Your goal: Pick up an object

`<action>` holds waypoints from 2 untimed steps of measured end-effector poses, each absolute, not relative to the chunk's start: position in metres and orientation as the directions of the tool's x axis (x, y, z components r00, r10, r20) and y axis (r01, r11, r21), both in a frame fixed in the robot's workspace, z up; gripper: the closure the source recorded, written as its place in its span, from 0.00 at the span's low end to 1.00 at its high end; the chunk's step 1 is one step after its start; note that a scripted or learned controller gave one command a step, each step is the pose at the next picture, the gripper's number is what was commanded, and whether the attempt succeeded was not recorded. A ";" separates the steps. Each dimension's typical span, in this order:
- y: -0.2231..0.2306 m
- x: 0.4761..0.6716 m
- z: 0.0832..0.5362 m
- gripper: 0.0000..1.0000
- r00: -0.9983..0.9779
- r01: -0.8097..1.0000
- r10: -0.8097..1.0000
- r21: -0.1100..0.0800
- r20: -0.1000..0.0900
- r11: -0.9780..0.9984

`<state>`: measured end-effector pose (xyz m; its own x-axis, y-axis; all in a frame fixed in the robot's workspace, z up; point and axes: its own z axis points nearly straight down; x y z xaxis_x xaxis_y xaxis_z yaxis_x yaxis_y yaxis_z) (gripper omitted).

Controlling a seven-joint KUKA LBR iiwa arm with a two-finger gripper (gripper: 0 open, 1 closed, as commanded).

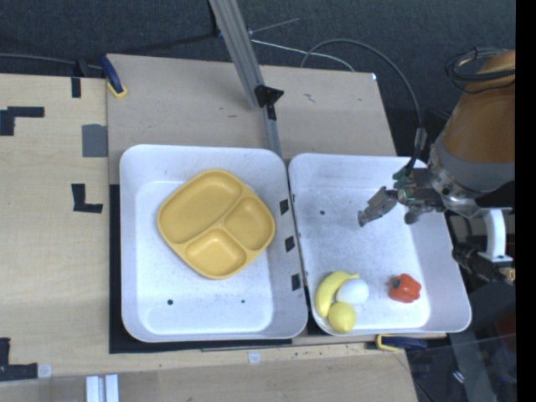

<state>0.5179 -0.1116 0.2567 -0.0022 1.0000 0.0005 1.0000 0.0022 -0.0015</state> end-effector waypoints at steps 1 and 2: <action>-0.112 0.518 0.257 0.00 -0.002 1.000 1.000 -0.002 0.001 0.002; -0.104 0.515 0.195 0.00 -0.002 1.000 1.000 -0.008 0.001 0.002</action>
<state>0.5149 -0.1042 0.1947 -0.0018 1.0000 0.0011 1.0000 0.0018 -0.0083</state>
